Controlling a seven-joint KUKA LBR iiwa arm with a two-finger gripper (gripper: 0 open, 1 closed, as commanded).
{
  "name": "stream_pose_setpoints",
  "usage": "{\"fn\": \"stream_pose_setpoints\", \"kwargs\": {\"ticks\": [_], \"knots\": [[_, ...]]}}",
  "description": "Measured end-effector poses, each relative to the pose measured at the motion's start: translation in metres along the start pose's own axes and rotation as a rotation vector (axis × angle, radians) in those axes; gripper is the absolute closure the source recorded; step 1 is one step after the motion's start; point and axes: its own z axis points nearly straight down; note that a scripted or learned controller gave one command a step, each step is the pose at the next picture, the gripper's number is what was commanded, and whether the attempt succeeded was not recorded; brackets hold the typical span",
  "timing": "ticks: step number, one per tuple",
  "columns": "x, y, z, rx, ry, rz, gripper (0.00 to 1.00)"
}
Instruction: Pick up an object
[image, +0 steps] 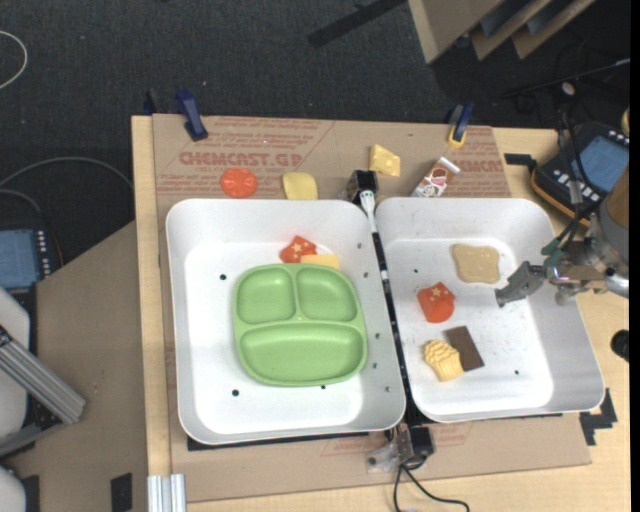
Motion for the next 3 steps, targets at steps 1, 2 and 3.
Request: {"fn": "stream_pose_setpoints", "kwargs": {"ticks": [1,2,3], "knots": [[0.032,0.002,0.101,0.009,0.004,-0.003,0.00],[0.056,0.061,0.155,-0.004,-0.002,-0.004,0.00],[0.054,0.060,0.142,-0.005,-0.002,0.001,1.00]]}}
